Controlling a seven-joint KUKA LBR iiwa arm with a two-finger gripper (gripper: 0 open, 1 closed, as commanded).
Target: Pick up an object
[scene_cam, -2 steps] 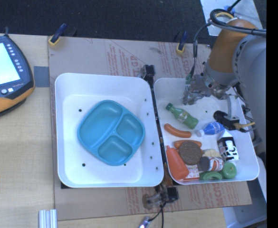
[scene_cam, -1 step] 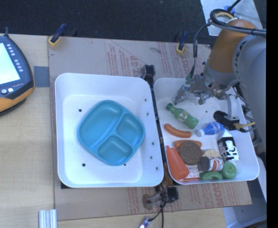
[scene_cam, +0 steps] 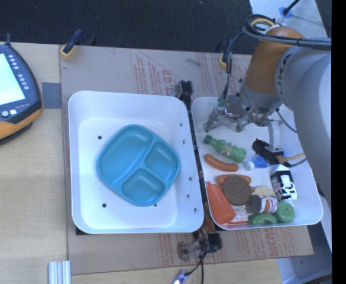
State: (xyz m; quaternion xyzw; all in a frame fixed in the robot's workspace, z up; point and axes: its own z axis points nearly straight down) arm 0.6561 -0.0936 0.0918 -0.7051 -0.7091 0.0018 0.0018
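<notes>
Green bottle (scene_cam: 225,148) is lying in rt bin (scene_cam: 312,209) w/ hotdog (scene_cam: 220,163) beside it — gripper (scene_cam: 236,118) is hovering just above, fingers spread, pinching nothing; arm is hiding bin's far corner.

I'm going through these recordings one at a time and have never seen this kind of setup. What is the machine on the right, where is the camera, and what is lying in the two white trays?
The camera is fixed above a bench and looks down at a slant. The large grey shape with an orange band is a robot arm reaching in from the right; its job is to pick up an object. At its end is a two-finger gripper, positioned over the far end of the right bin. Nothing is visibly between its fingers.

The left bin holds a blue divided plate. The right bin holds toy food and small items: a green bottle, a hot dog, a brown cookie, an orange carrot-like piece, a black-and-white bottle and green rings.

At the left edge lies the robot's handheld control pad.
</notes>
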